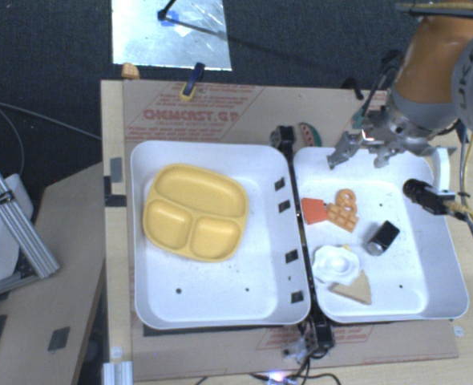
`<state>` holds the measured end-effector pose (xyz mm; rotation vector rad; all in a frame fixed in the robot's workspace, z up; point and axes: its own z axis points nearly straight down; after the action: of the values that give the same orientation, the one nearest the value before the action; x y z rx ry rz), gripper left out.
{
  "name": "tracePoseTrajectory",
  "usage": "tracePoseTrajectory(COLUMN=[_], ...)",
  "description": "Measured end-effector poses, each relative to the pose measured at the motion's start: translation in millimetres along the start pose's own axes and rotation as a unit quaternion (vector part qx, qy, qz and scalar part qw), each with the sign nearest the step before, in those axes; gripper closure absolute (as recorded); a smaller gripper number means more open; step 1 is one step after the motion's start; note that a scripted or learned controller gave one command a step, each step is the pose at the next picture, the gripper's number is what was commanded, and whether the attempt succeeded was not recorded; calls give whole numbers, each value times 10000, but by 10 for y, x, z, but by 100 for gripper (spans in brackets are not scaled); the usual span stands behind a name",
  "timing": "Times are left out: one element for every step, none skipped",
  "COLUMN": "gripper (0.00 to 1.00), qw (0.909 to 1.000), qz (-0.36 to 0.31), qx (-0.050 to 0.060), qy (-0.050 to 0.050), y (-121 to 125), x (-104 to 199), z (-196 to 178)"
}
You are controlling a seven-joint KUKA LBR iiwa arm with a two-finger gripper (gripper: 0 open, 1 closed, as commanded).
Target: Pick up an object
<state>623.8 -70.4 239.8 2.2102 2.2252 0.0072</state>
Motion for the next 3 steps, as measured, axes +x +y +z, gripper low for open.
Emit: tracePoseTrajectory(gripper=[0, 0, 0], qw=[10000, 10000, 10000], qz=[35, 6, 37], qx=[75, 44, -26], qy=[13, 12, -15], y=[-833, -1106, -593], x=[46, 446, -2], z=[577, 548, -214])
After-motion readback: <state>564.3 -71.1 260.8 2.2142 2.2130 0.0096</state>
